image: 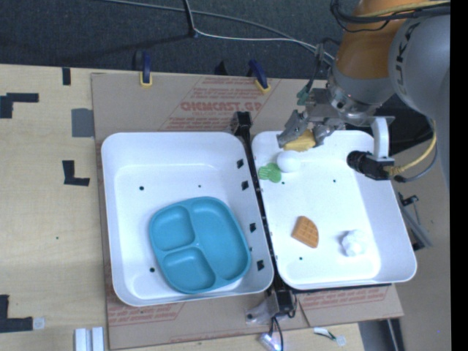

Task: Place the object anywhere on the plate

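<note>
A blue divided plate lies in the left bin, toward its front. Over the far left corner of the right bin, my gripper is shut on a small yellow object, which shows between the fingertips. Just below it, a white object and a green object rest on the bin floor by the left wall.
An orange waffle-like piece and a white crumpled object lie near the front of the right bin. The ridge where the two bins meet stands between the gripper and the plate. A black cable fitting hangs beside the wrist.
</note>
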Available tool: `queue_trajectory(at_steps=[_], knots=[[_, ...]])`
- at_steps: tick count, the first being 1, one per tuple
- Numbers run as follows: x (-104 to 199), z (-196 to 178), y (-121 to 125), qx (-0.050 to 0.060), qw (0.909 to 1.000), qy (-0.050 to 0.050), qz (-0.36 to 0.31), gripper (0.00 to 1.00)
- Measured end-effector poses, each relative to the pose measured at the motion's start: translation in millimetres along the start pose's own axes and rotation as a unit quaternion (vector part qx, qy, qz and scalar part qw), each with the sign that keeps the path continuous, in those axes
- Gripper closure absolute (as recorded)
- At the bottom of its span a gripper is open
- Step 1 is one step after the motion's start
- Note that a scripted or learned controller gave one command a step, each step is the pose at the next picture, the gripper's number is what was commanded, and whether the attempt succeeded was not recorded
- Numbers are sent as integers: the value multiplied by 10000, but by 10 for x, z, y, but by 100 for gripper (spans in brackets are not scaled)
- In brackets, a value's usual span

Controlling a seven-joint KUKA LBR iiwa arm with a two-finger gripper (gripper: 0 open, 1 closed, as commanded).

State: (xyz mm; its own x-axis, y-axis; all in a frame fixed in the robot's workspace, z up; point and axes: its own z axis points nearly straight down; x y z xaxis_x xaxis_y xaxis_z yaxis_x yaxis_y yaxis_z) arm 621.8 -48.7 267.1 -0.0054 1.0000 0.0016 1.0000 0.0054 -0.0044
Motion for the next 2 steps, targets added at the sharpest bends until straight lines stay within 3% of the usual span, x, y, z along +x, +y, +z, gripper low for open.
queue_trajectory(at_steps=[1,2], knots=[[588,872,-253,20,10000,-5,4,100],[1027,474,157,-32,10000,-6,9,100]])
